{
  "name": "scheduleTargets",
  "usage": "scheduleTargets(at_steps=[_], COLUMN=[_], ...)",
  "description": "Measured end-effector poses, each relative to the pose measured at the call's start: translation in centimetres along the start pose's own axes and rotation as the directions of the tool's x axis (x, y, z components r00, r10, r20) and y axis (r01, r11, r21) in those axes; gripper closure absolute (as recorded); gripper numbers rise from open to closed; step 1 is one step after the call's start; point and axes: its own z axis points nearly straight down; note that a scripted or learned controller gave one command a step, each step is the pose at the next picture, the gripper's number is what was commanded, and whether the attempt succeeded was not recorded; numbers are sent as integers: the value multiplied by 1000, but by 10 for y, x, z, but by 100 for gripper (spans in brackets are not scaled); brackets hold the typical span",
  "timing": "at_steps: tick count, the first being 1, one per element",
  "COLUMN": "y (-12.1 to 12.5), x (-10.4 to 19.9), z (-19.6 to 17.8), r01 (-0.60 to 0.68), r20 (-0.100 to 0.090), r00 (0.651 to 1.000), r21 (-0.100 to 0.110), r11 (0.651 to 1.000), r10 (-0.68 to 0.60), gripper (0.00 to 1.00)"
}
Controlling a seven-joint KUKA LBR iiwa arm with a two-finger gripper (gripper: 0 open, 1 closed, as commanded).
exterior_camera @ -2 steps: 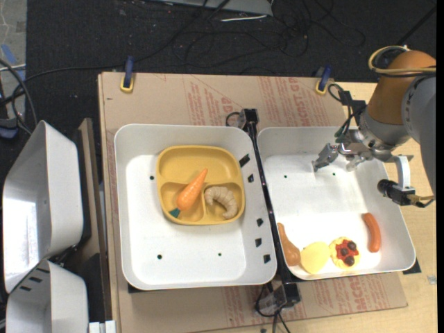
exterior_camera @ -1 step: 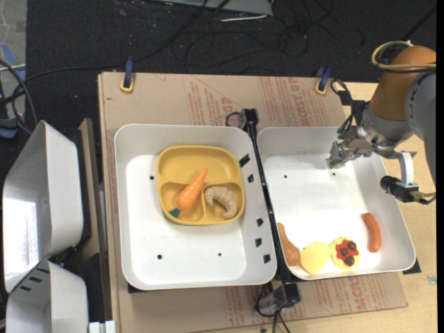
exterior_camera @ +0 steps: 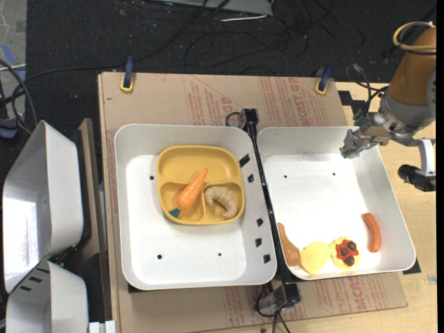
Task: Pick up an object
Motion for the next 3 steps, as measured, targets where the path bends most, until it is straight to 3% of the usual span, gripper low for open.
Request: scheduleTargets(at_steps=[2, 3], y=[13, 11], x=[1, 49], z=[-114, -99], r01=[5, 8], r20=[0, -4], r00=[1000, 1000], r21=[-1, 8], r11=[1000, 1000], r10=[-5, -8], gripper=[100, 100])
